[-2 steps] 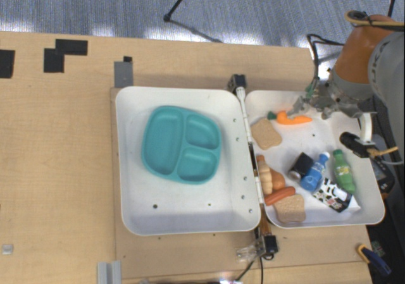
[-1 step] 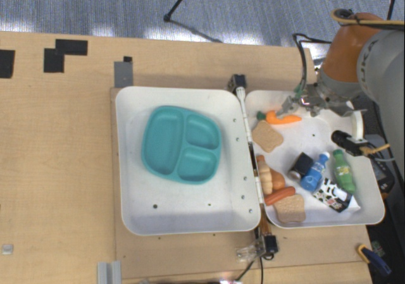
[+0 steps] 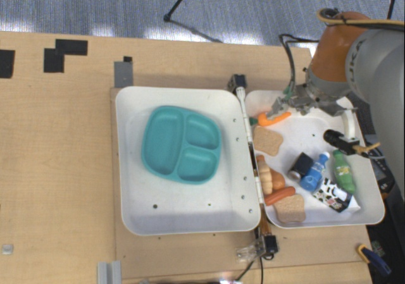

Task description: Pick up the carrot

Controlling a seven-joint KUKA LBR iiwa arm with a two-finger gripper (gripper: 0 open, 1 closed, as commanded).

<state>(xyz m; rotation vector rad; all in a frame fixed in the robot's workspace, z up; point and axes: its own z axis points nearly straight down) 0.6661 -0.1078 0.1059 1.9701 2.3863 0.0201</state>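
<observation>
The carrot lies in the right bin near its far-left corner, its long axis running from about eight o'clock up to two o'clock. The claw sits just beside the carrot's two o'clock end, the carrot lying at seven o'clock from it; whether the claw grips anything, I cannot tell.

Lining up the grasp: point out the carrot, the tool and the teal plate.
carrot (image 3: 276, 119), camera view, middle of its orange body.
tool (image 3: 281, 107), camera view, at its fingertips, right above the carrot.
teal plate (image 3: 166, 140), camera view, floor of its large left compartment.
</observation>
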